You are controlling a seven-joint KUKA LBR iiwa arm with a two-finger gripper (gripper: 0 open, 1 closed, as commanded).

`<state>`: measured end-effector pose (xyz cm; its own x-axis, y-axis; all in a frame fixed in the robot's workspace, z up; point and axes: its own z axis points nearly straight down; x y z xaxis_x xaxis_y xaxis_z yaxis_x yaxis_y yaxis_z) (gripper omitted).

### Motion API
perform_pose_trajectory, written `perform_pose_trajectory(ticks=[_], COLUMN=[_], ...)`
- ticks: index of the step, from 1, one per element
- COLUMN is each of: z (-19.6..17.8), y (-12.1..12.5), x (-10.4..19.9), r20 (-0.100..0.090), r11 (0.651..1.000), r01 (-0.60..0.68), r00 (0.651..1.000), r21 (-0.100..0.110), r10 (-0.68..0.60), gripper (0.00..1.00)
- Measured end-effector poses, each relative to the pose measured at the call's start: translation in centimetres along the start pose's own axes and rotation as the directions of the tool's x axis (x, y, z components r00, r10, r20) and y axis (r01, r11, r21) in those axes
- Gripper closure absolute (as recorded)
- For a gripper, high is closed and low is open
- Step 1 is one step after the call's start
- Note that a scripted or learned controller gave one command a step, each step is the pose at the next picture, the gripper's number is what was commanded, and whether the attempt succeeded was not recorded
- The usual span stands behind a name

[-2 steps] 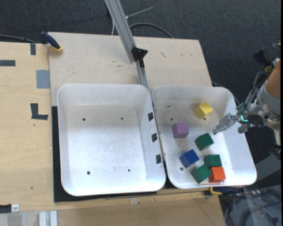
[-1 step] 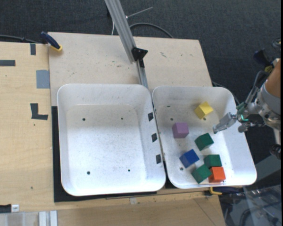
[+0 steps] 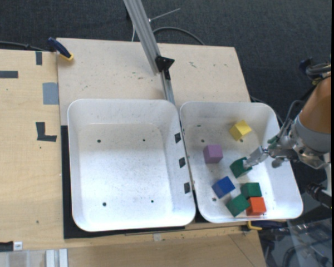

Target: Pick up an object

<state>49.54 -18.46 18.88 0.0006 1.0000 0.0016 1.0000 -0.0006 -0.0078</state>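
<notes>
The claw (image 3: 250,161) sits in the right-hand bin (image 3: 278,204), at the middle right of the frame, and its tip meets a dark green cube (image 3: 239,167) that lies just to its lower left. The cube appears touched by the tip, perhaps partly between the fingers, but the view is too small to tell whether they are spread or pinched on it, so a grip cannot be claimed.

That green cube is the nearest thing to the claw by far. The purple cube (image 3: 213,153) lies a little further left and slightly up; the yellow cube (image 3: 240,130) is up the frame, near the bin's far wall. Below the claw, toward the lower right of the bin, a blue cube (image 3: 223,187) and a cluster of two more green cubes, one at (image 3: 251,190) and one at (image 3: 238,205), sit with an orange cube (image 3: 256,206) touching them.

The arm enters from the right edge, so the claw's reach runs right to left, and the green cube lies straight along that line. The cube is squarish, with no long axis to favour.

The left bin (image 3: 78,149) sits just beside on the bench (image 3: 111,65).
</notes>
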Motion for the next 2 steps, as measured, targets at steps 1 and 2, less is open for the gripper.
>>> perform_pose_trajectory(ticks=[1, 2], z=[4.7, 9.9], y=[-0.9, -0.9], x=[-0.1, -0.1], r20=[0.000, 0.002], r11=[1.000, 1.000], r01=[0.000, 0.001], r00=[1.000, 1.000], r21=[-0.001, -0.006], r10=[0.000, -0.001], gripper=[0.00, 0.00])
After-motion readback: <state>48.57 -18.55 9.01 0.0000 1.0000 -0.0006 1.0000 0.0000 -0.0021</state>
